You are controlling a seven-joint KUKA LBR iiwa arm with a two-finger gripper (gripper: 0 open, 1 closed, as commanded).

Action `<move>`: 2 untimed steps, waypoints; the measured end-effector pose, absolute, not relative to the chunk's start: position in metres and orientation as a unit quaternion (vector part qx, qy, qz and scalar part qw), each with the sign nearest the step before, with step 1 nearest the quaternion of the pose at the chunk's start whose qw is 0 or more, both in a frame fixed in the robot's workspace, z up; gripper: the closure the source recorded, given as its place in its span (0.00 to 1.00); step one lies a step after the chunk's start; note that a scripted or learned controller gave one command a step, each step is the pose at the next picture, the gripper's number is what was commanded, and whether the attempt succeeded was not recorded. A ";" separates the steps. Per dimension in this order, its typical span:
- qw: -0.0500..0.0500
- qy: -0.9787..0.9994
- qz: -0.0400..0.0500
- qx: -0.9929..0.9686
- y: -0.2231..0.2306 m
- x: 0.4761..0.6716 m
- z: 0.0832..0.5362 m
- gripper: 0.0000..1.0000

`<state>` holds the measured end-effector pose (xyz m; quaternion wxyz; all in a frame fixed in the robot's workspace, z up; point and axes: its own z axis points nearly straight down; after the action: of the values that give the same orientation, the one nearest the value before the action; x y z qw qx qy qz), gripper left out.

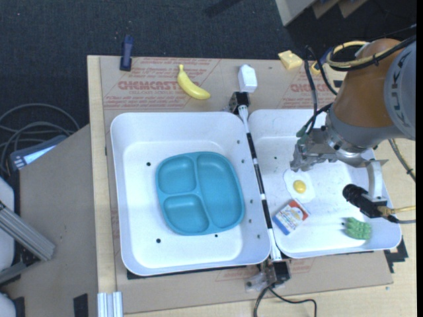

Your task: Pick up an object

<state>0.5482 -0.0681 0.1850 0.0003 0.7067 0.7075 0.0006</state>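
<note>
In the right bin [330, 243] lie a toy fried egg [299, 186], white with a yellow yolk, a small blue, red and white box [289, 216] near the bin's left wall, and a green lumpy toy [357, 228] at the front right. My gripper [305, 162] hangs over the right bin, just behind the egg and close above it. The grey wrist with its orange band covers the bin's back right part.
The left bin [132, 137] holds a blue divided plate [198, 192]. On the board behind the bins lie a banana [192, 85], a white block [248, 78], a yellow piece [289, 59] and a dark blue item [126, 51].
</note>
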 end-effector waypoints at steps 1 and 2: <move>0.000 0.707 0.000 0.707 -0.069 0.548 0.185 0.00; 0.000 0.707 0.000 0.707 -0.105 0.529 0.084 0.00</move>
<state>0.5291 -0.1045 0.0844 -0.0003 0.7074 0.7068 -0.0002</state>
